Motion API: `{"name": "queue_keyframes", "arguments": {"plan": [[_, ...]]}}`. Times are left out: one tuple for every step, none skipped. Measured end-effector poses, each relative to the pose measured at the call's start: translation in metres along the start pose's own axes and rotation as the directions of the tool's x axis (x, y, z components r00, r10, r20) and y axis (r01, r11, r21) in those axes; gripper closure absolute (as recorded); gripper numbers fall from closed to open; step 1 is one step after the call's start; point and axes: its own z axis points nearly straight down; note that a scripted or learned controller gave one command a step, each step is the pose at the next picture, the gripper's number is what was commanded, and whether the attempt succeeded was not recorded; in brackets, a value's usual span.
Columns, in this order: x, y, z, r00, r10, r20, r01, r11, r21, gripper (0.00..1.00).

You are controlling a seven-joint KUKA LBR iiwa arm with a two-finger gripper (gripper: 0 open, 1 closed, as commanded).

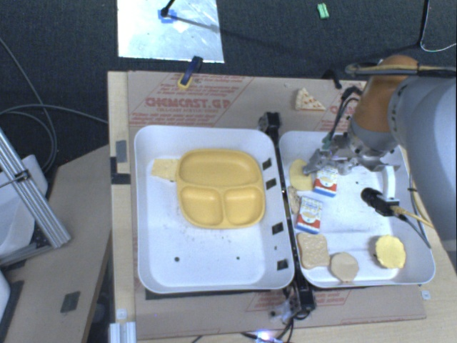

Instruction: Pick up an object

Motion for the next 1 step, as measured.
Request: {"name": "queue_keyframes", "arguments": {"plan": [[-0.0016,-0.0019,-0.0151,1.000,0.001,0.001,-0.001,1.000,0.002,1.00]]}}
